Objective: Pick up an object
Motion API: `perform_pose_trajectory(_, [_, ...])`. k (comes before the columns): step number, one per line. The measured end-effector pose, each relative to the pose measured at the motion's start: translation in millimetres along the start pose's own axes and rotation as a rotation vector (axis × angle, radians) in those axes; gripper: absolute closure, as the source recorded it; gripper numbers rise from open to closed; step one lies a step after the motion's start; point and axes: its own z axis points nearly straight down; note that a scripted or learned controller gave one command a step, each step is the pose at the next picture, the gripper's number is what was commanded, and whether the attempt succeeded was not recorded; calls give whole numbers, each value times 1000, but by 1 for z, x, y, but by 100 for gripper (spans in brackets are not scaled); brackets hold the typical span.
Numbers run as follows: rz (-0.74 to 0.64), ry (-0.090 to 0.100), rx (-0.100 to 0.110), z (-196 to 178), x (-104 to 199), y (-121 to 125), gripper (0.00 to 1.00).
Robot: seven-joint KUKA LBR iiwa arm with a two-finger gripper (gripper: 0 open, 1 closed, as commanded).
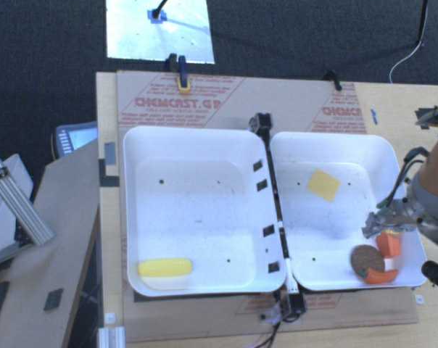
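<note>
Hanging over the near right corner of the right bin, the gripper is seen close above a small cluster of things, and whether it is apart, together or clamped on anything cannot be told from this view. Directly beneath it an orange block is seen, with a brown round disc just to its left and a flatter orange piece just nearer; the three appear to touch or nearly touch.

The orange block is judged to be the likeliest target. For a clean pick, the descent should be centred on the block alone, so that the disc is not caught or pushed along with it. The closeness of the bin's right wall and near rim is likely to limit room, so a straight vertical approach is advised, and a straight lift afterwards.

Farther off in the same bin, a yellow square lies flat and well apart from the cluster, posing no obstruction. In the left bin, a yellow oblong object rests near the near left corner. A black divider strip runs between the two bins, well clear of the work.
</note>
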Motion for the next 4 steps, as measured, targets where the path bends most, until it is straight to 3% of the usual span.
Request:
perform_pose_trajectory(1, [-1,-6,-17,-29,-28,4,100])
perform_pose_trajectory(2, [-8,-10,-28,-148,-27,4,100])
perform_pose_trajectory(3, [-8,-9,-27,-232,-26,2,100])
perform_pose_trajectory(4, [-11,3,-1,-46,38,1,100])
